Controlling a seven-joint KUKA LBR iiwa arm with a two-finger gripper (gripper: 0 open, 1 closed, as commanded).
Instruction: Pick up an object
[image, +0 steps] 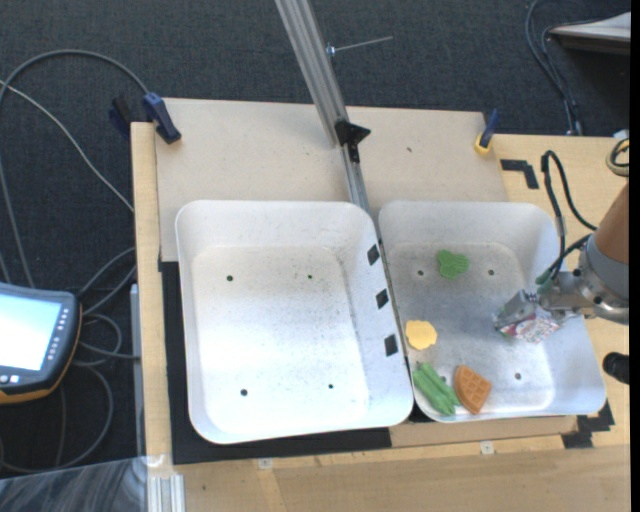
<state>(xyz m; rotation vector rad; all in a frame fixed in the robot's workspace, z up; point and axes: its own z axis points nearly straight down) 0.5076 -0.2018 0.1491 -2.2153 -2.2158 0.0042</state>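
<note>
The right bin (500, 225) holds a small green piece (452, 265) near its middle back, a yellow piece (421, 335) by its left wall, and a long green piece (433, 388) and an orange waffle-like piece (472, 388) at its front edge. My gripper (527, 320) hangs low over the right part of that bin, reaching in from the right. It is apart from all four pieces, and nothing shows between its fingertips. The metal tips blur together.
The left bin (270, 320) stands beside the right one, with a grey metal pole (320, 80) slanting up behind their shared wall. Cables (556, 195) run along the arm at the right. A pendant screen (30, 340) lies off the bench at the left.
</note>
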